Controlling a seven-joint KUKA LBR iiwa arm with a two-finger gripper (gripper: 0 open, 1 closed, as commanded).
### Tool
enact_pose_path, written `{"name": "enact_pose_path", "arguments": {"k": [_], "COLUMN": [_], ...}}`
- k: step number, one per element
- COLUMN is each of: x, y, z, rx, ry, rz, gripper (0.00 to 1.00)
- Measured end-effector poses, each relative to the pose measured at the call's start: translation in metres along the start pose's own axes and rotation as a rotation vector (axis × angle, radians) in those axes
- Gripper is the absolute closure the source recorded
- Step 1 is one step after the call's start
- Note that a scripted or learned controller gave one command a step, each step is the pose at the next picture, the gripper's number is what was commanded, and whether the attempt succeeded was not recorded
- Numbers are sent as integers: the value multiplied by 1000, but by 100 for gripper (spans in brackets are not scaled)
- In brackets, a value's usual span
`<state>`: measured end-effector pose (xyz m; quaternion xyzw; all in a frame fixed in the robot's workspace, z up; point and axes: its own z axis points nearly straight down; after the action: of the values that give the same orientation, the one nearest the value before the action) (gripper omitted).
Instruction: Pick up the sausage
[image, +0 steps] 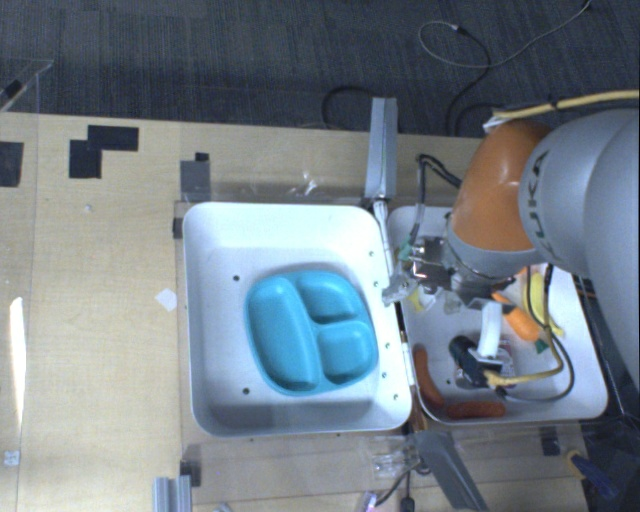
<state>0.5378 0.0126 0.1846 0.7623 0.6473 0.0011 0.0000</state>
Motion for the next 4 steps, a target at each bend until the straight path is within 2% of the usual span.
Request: {"name": "enact_pose_path", "arguments": {"k": [1, 2, 3, 4], "x": [41, 65, 75, 84], "y": [-58, -43, -37, -36], "z": [1, 27, 40, 45], "rx": [1, -69, -65, -71], "ry": [0, 10, 6, -1], "rz": [100, 85, 81, 105], "gripper": [0, 0, 0, 0]}}
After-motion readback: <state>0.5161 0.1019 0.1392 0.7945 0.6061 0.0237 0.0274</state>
